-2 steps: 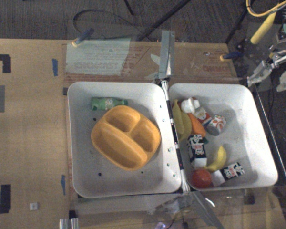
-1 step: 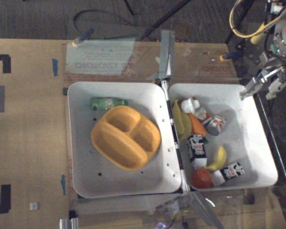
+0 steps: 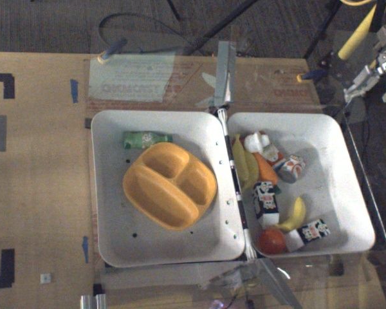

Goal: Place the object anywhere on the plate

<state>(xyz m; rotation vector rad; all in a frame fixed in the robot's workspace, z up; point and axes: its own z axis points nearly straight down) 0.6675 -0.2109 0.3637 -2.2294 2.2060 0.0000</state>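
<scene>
An orange-yellow plate (image 3: 170, 185) with three compartments lies in the middle of the left bin (image 3: 109, 192), and nothing rests on it. A green packet (image 3: 147, 139) lies flat on the bin floor just beyond the plate's far edge. The right bin (image 3: 334, 172) holds several toy foods along its left side: a yellow banana (image 3: 242, 163), an orange carrot (image 3: 266, 170), a white and red piece (image 3: 255, 141), a small can (image 3: 290, 167), a black-and-white carton (image 3: 265, 203), a second banana (image 3: 293, 216), a red tomato (image 3: 271, 241) and another carton (image 3: 312, 231).
A metal divider bar (image 3: 224, 82) runs back from where the two bins meet. Cables and tripod legs cross the dark floor beyond the bench. A yellow hose (image 3: 357, 38) and white hardware (image 3: 368, 76) stand at the top right, outside the bins.
</scene>
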